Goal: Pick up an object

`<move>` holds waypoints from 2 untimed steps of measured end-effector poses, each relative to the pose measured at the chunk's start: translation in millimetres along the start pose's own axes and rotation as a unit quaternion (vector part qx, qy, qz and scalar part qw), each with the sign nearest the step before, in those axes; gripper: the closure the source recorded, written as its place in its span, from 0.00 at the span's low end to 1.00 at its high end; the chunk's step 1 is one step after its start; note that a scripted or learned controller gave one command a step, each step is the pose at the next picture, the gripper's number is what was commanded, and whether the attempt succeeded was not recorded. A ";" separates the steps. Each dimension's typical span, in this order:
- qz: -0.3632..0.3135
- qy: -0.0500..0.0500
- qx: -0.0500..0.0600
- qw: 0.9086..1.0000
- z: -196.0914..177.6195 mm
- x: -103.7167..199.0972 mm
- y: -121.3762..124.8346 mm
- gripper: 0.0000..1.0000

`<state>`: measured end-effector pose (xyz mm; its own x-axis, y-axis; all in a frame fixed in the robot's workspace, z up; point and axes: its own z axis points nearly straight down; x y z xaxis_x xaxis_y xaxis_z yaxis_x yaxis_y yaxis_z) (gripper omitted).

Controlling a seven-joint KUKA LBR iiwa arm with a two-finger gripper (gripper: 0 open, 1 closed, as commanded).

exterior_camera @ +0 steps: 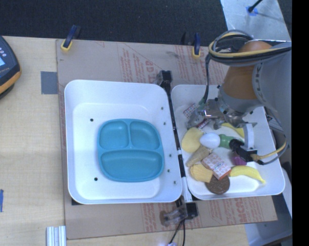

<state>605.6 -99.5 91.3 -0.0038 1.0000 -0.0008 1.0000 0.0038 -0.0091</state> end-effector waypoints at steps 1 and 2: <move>-0.001 0.000 -0.004 1.000 -1.2 3.9 23.7 0.00; -0.002 0.000 0.000 1.000 -10.9 2.4 21.4 1.00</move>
<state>627.1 -97.0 102.0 -0.0070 1.0000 -0.0012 0.9999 0.0070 -0.0089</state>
